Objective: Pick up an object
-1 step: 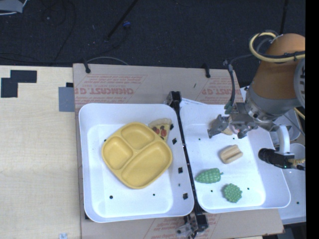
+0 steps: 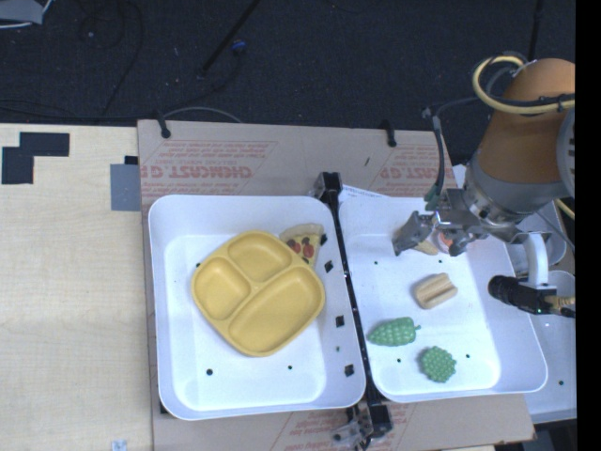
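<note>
Three items in right bin; tan block just below tool, fingers spread, holding nothing.

Two white bins; one yellow tray; one pizza slice; one bread roll; two green items, possibly vegetables.

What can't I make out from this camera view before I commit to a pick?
- End effector, camera view: its own grey body and wrist cover the fingers, so open or shut cannot be told.
- A small orange-and-pale item sits right beneath it, mostly hidden; its identity is unclear.
- Pizza slice toy, left bin: the yellow divided plate overlaps its lower edge.
- Arm: upper part cut off by the right edge.
</note>
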`<state>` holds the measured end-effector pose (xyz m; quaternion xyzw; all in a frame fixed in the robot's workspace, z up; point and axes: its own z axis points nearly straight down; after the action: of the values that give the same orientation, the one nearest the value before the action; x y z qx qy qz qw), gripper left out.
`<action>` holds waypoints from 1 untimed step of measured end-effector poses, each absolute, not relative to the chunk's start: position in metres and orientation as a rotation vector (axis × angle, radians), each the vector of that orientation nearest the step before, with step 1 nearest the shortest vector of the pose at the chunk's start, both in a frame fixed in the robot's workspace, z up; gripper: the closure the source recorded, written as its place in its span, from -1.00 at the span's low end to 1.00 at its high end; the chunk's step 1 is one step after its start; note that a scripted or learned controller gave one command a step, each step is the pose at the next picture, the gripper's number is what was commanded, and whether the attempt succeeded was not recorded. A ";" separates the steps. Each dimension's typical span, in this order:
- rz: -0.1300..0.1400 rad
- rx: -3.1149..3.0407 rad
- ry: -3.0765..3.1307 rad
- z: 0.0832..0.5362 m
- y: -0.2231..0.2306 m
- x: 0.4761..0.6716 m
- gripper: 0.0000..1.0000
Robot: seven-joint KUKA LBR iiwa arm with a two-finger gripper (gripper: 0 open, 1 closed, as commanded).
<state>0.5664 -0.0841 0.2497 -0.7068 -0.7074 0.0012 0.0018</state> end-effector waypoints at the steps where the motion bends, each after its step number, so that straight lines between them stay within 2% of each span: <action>1: 0.009 -2.217 -2.216 0.186 -0.087 0.568 -1.00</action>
<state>0.5677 -0.0873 0.1863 -0.7073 -0.7069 0.0028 0.0035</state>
